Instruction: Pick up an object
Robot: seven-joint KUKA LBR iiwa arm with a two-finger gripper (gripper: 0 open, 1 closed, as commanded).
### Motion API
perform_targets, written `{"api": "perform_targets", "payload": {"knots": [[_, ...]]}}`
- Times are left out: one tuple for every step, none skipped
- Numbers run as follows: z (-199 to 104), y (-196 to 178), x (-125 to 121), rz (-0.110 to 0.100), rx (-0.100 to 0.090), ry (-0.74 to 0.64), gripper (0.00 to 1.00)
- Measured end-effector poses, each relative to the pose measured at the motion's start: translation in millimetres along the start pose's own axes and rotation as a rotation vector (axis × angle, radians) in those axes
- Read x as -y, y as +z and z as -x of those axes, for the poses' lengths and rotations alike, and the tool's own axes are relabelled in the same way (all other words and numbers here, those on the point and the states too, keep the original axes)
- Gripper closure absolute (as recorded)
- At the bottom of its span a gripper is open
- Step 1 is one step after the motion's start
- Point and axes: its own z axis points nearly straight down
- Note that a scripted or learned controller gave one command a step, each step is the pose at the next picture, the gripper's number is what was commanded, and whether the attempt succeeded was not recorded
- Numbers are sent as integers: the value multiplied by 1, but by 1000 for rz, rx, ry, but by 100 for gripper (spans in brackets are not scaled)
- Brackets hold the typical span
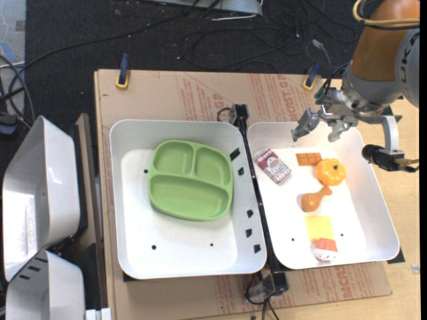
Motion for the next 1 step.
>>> {"api": "perform_targets", "payload": {"knots": [[0,-7,-2,11,2,-2,0]]}}
